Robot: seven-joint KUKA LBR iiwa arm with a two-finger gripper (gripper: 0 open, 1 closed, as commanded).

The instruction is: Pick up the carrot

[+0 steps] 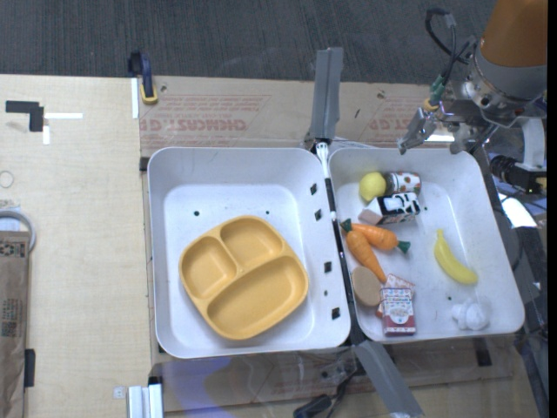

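Carrot (380, 236) lies in the right bin (484, 181), beside a second carrot (363, 252) and a black-and-white carton (399, 205). Tool (419, 131) hovers above the far rim, jaw state indeterminable. Crowding risks pinching a neighbour.

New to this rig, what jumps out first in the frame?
The big yellow divided plate lying alone in the left bin. Next, the clutter in the right bin: two carrots near its left side, a banana to the right, a lemon at the far end. The hand hangs above that bin's far rim, well clear of the carrots.
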